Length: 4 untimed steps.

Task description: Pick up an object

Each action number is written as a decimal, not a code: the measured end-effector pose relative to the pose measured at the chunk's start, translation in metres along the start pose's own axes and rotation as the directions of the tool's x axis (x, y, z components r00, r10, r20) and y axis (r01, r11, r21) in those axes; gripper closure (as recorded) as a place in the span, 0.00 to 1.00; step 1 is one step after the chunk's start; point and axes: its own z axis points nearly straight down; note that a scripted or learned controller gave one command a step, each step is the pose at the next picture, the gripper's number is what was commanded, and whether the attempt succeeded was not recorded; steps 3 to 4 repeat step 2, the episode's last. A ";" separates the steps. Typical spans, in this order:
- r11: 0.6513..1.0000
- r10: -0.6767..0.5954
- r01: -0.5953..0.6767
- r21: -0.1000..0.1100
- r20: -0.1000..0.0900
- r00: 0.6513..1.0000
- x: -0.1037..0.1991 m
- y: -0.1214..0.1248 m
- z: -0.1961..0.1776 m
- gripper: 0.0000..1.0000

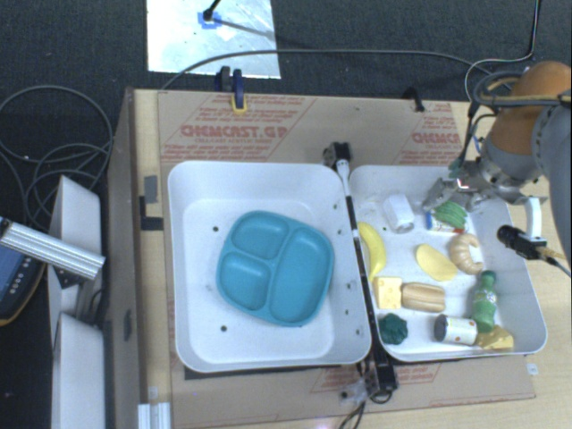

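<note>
Toys in right bin (536, 329), gripper (450, 195) at its 12 o'clock over green toy (450, 214), finger spread unclear, plate (273, 267) in left bin (192, 329).

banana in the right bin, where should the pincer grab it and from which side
Judging from its pose, grip the banana across its narrow middle, coming straight down. It lies flat along the bin's left wall, so close the fingers along that wall's line, not across it.

Grey arm (527, 114) enters from right, orange band up; wrist angled down-left; gripper (450, 193) low.
</note>
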 end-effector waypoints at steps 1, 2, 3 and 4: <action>1.000 -0.003 0.003 -0.003 0.002 1.000 0.000 0.001 -0.011 1.00; 1.000 -0.001 0.001 -0.001 -0.002 1.000 0.071 0.008 0.000 1.00; 1.000 -0.001 0.001 -0.001 -0.002 1.000 0.071 0.008 0.000 1.00; 1.000 -0.001 0.001 -0.001 -0.002 1.000 0.071 0.008 0.000 1.00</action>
